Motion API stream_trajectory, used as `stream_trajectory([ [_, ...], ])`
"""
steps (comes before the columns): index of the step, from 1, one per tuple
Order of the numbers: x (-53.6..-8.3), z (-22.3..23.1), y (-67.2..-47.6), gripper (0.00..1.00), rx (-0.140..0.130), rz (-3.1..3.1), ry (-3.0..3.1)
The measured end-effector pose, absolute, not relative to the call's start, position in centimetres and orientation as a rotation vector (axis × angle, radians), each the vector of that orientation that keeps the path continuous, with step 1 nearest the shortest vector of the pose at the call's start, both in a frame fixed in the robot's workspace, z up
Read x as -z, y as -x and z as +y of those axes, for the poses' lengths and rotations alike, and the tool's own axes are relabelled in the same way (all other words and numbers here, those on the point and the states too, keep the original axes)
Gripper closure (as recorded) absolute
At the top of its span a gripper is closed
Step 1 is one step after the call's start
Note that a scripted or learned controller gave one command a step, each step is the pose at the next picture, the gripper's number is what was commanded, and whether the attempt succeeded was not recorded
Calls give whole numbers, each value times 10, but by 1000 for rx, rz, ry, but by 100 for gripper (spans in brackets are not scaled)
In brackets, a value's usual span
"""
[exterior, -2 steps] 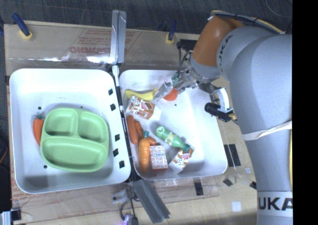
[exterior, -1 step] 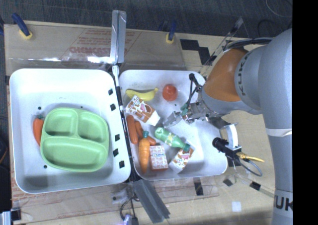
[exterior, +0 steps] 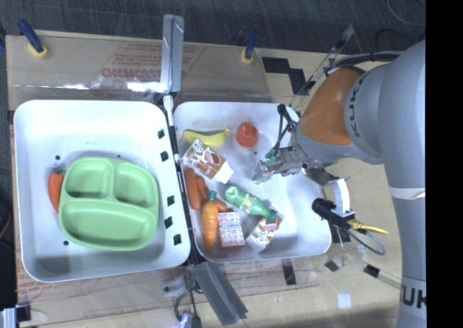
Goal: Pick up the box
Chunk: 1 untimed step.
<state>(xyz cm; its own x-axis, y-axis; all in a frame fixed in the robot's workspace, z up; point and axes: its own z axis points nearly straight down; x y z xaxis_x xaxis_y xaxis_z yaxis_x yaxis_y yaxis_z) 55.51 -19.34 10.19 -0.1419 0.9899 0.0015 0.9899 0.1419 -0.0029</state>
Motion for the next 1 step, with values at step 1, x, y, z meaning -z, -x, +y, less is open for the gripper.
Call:
stream_trajectory([
  [1, -91, -163, -526, 100, -2, -2478, 1923],
])
